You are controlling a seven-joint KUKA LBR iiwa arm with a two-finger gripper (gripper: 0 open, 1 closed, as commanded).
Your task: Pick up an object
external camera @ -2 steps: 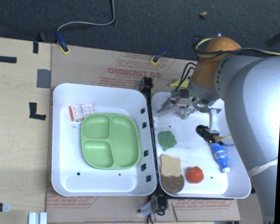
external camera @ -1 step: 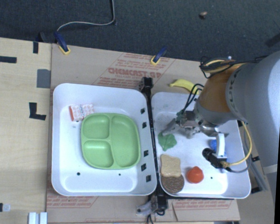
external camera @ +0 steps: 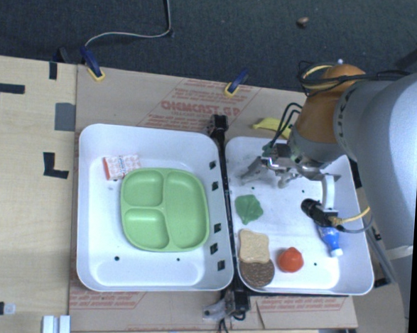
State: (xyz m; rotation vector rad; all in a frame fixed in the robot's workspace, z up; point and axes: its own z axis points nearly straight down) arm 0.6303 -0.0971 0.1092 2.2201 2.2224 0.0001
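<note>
Hand [external camera: 254, 171] with fingers apart over right bin [external camera: 350, 279], above green leaf [external camera: 248, 208]; "CHEMCAST" on cardboard [external camera: 191, 108].

Lying in the left bin [external camera: 91, 211]: divided plate [external camera: 165, 209], packet [external camera: 120, 165] at its ten o'clock. Sitting in the right bin [external camera: 351, 268]: leaf [external camera: 249, 208], bread [external camera: 253, 245] at its six o'clock, tomato [external camera: 291, 260] at bread's three o'clock.

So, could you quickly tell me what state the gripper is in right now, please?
Gripper: open, nothing between its fingers, poised over the right bin just above the green object.
</note>
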